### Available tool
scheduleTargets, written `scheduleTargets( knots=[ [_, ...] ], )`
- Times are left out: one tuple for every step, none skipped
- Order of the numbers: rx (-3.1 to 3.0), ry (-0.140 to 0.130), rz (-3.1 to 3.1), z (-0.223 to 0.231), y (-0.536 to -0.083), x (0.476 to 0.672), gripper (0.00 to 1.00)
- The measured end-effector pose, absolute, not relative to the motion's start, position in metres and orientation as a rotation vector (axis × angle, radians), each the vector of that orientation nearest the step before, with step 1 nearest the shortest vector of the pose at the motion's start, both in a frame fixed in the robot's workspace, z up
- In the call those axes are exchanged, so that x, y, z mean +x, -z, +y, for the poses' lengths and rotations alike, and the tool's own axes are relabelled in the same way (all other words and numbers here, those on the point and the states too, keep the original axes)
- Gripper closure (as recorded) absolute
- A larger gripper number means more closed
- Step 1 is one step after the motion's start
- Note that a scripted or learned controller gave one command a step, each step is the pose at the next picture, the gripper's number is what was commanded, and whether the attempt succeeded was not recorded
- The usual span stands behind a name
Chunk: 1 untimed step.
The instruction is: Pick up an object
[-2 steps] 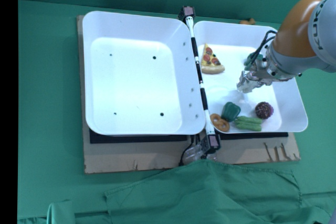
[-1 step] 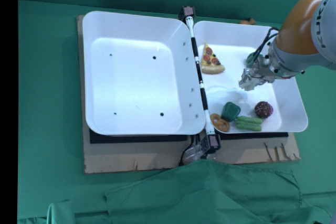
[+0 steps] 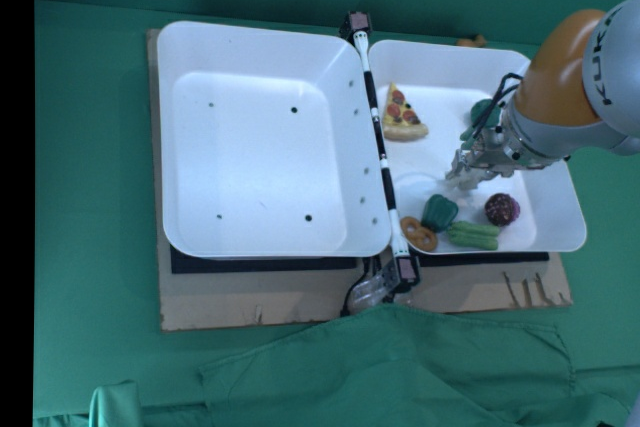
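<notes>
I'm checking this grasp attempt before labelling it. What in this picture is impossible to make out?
- Claw, camera view: too small and blurred to tell open from shut.
- Teal object in the right bin: partly hidden by the wrist.
- Small orange thing beyond the bin: too small to identify.

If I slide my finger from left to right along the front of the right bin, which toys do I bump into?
Pretzel → dark green pepper → light green pickle-like toy → dark red round toy.
</notes>
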<state>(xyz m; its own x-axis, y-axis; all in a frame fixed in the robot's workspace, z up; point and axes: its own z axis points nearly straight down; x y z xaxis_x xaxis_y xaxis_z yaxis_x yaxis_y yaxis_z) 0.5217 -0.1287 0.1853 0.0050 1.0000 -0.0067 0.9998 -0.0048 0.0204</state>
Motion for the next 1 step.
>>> scheduleTargets(
  knots=[
    [2.208, -0.015, 2.212, -0.1121, -0.2656, 0.5939, 1.00]
  ],
)
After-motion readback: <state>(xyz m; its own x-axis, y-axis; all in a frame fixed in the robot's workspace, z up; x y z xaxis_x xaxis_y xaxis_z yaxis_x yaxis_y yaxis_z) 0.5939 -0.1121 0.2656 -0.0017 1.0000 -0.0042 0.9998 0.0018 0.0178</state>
